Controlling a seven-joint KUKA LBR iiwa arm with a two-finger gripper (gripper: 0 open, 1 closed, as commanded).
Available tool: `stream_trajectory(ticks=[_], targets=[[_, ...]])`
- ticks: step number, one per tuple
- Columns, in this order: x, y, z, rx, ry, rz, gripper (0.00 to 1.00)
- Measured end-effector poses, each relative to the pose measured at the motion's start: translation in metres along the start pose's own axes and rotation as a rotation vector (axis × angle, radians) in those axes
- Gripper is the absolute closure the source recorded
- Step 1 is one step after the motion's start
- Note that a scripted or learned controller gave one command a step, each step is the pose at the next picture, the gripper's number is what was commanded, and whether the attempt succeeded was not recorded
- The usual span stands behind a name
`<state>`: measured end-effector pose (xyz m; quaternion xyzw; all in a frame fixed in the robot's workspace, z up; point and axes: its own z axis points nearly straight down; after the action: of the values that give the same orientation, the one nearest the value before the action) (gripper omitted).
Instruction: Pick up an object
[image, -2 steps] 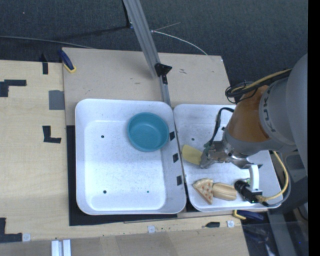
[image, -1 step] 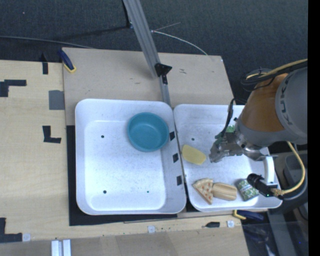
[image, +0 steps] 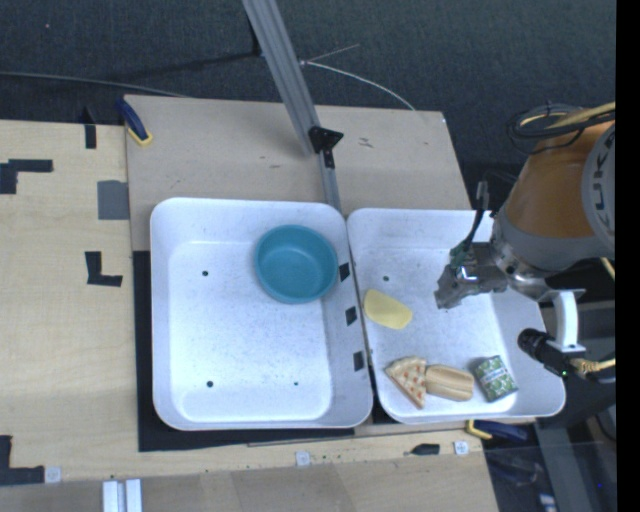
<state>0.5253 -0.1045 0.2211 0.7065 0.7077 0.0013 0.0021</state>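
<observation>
Camera view: gripper (image: 447, 296) over right bin (image: 420, 232), jaw state not discernible, nothing visibly held. Yellow piece (image: 387, 309) just left of it; pizza slice (image: 406, 378), bread roll (image: 448, 383), green packet (image: 493, 377) along near edge. Left bin (image: 190, 330): blue bowl (image: 295, 263).

Hardly any writing we can read
We make out part of dark lettering, seemingly "UK", on the arm's grey casing (image: 603, 190) at the right edge; the small green packet (image: 494, 378) in the right bin carries print too fine for us to read
</observation>
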Motion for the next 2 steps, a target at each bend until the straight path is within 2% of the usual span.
stream_trajectory(ticks=[1, 2], targets=[[0.0, 0.001, -0.045, 0.001, 0.0, 0.0, 1.0], [0.046, 0.022, -0.028, 0.007, 0.002, -0.004, 1.0]])
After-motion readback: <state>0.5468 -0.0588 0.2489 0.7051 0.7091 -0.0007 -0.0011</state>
